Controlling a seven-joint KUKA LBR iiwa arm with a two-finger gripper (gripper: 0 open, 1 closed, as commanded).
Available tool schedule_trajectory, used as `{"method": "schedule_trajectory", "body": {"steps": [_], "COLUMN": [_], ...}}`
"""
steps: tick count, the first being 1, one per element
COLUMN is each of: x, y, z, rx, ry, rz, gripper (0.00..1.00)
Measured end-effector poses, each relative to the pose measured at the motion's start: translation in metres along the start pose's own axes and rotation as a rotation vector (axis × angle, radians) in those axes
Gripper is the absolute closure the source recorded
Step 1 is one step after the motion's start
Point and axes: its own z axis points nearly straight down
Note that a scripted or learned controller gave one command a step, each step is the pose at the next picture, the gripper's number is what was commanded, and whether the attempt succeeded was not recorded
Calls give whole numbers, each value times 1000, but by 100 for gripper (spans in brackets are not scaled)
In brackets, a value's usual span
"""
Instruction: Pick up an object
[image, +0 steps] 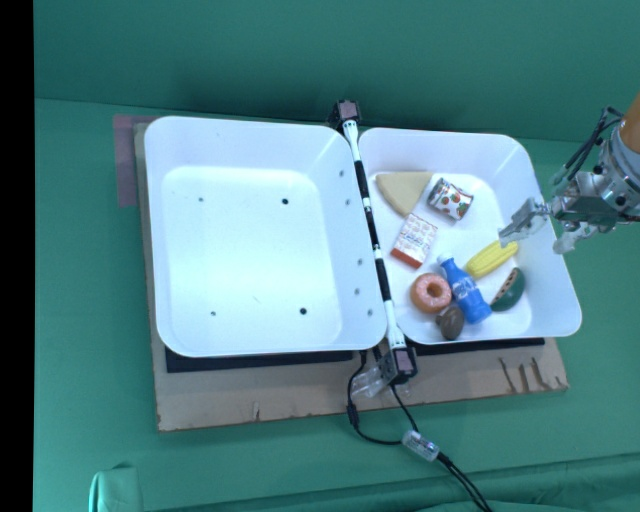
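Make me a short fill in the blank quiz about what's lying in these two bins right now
1. All the toy food lies in the ____ bin as the camera view shows it.
2. The blue bottle lies right beside the pink ____.
3. The yellow corn cob lies just above a slice of ____.
4. The gripper hangs over that bin's ____ edge.

Missing words: right; donut; watermelon; right

Two bins are sitting side by side on the table. The left bin is lying beside the right bin, which is holding the cheese wedge and can at the back, the carton centrally, the corn right, and the donut and bottle in front.
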Motion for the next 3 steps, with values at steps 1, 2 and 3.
{"method": "schedule_trajectory", "body": {"steps": [1, 2, 3], "x": [13, 37, 27], "y": [3, 85, 142], "z": [148, 170, 170], "rx": [-5, -36, -30], "ry": [0, -1, 0], "rz": [1, 2, -2], "gripper": [0, 0, 0]}}
